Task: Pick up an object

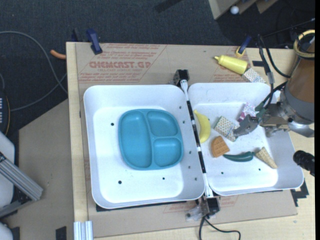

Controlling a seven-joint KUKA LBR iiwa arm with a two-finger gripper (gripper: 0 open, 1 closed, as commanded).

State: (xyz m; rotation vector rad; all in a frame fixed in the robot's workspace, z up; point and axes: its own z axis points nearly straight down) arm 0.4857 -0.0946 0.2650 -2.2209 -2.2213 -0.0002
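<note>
Fingers of the gripper point(245, 127) hang low in the right bin point(260, 181), but whether they are apart or together cannot be told; nothing shows between them. Just beside them, at nine o'clock, lies a patterned packet point(225, 126). At seven o'clock sits an orange waffle piece point(219, 146); at six o'clock, a green pepper point(239, 157); at five o'clock, a cone point(266, 157). A banana point(203, 126) lies by the divider. The left bin point(100, 184) holds a blue divided plate point(150, 138). The packet looks light and crinkly, probably best pinched across its middle.

The teal three-compartment plastic tray point(150, 138) lies in the left white bin point(100, 104), while the yellow banana point(202, 126), tan waffle piece point(219, 146), green pepper point(239, 157) and ice-cream cone point(266, 157) lie in the right white bin point(220, 91).
</note>
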